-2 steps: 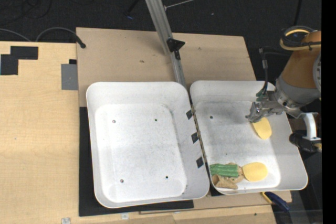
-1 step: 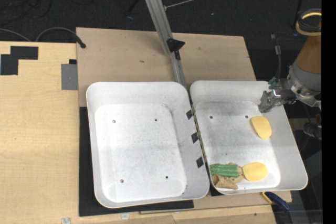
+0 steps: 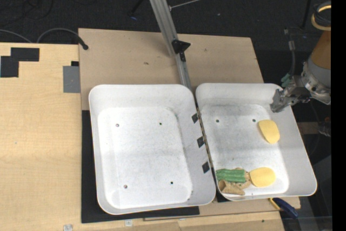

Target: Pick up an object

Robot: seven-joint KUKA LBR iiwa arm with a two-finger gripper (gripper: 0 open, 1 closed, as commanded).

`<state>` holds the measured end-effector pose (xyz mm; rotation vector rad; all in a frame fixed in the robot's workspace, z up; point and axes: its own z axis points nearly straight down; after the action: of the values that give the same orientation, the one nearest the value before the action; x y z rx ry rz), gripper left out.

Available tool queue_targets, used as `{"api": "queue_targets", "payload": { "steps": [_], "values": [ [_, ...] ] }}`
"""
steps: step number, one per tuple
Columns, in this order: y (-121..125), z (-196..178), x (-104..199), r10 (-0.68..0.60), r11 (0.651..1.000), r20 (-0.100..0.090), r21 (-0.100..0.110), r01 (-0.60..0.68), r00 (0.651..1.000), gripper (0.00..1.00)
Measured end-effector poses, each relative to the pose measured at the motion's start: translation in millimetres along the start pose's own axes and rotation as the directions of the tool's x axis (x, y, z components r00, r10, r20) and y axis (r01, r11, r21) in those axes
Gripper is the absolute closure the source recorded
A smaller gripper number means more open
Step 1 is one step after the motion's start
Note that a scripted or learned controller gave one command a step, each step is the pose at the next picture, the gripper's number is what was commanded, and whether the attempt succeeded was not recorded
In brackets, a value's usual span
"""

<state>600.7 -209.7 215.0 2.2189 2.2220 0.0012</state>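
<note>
Yellow oval piece [image 3: 268,131] looks like my best bet for "pick up an object", it's sitting in the right bin [image 3: 246,100] up near the far right side, all by itself on bare white floor. My end effector [image 3: 280,99] is hanging over that bin's far right corner, right about at the rim, and honestly I can't tell how it's set from this angle, it's just a dark grey lump against the bin edge. Nothing visibly in it as far as I can see. The oval lies just toward the near side and a touch left of the end effector, so close by, not touching. Its long axis runs roughly from far-left to near-right, tilted a bit, so I'd guess closing across the short way is the plan. Other options: a second yellow piece [image 3: 263,176] down at the near edge of the same bin, just beside a green thing [image 3: 231,175] and a tan lumpy thing [image 3: 234,187] that are bunched up touching each other by the divider side. That cluster looks fiddly, I'd skip it. Left bin [image 3: 140,149] isn't where I am anyway. So my read: short drop toward the near side onto the lone oval, grab not yet started.
</note>
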Motion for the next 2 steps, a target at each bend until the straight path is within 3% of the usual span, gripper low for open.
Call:
{"api": "queue_targets", "payload": {
  "steps": [2],
  "values": [
    [-15.1,2.2,115.1,-0.003,1.000,-0.004,0.007,0.003,1.000,1.00]
  ]
}}
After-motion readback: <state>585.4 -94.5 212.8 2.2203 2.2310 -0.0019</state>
